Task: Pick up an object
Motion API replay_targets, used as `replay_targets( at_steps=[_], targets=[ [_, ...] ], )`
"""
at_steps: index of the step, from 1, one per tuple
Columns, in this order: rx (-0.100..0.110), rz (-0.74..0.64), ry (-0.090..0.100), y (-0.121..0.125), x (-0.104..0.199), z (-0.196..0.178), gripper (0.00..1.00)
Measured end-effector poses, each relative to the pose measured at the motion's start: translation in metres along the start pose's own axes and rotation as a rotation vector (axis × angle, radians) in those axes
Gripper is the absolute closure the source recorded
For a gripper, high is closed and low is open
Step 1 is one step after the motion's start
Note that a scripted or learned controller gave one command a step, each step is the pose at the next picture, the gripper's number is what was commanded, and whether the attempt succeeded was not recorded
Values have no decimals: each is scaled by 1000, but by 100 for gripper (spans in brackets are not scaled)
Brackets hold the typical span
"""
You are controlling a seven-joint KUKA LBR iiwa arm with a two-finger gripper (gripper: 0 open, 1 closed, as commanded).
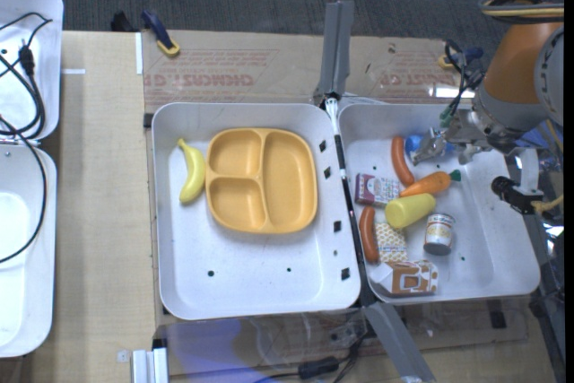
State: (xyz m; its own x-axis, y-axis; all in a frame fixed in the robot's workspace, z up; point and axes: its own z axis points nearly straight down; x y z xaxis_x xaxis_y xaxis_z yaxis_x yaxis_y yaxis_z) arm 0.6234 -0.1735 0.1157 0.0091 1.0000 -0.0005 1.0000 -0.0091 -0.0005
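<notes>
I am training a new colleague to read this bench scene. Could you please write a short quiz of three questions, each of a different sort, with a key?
1. True or false: the yellow toy banana lies inside the yellow three-compartment plastic plate.
2. Multiple choice: which bin holds the orange toy carrot? A) the left white bin B) the right white bin C) neither
3. Fill in: the small silver tin can stands just to the ______ of the yellow plastic bottle in this view.

Key: 1 false, it lies beside the plate's left edge; 2 B; 3 right.
</notes>
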Motion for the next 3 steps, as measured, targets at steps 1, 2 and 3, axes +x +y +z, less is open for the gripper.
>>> replay_targets(
  at_steps=[1,2,3],
  targets=[
    [0,0,0,28,12,24,0],
    [11,0,3,25,13,18,100],
    [-1,105,-1,17,38,-110,100]
  ],
)
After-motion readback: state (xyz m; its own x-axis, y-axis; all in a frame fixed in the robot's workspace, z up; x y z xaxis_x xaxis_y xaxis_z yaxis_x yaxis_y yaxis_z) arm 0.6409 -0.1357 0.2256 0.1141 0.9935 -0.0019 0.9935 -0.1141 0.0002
